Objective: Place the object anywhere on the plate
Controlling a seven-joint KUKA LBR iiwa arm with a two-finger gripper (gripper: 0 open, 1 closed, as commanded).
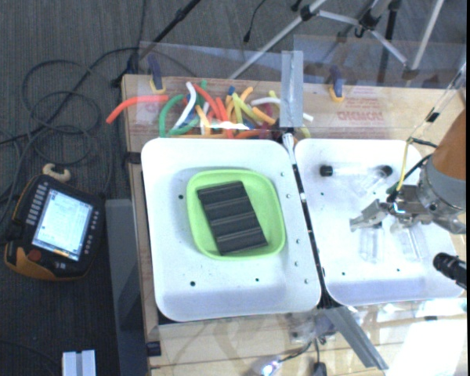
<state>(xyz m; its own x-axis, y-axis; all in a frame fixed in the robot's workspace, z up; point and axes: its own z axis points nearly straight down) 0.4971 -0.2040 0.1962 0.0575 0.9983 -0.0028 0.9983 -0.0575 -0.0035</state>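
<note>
On green plate (236, 213) in left bin (219, 288), dark ridged object (232, 217)

The arm (453, 167) is showing an orange band, a grey wrist, a yellow cable and a metallic gripper (374, 215).

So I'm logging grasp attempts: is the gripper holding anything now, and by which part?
It cannot be told. The gripper sits over the right bin, among clear shapes too faint to make out. The dark ridged object lies on the green plate.

Bright even light, white bins (219, 304) glaring, edges perhaps slightly soft.
</note>
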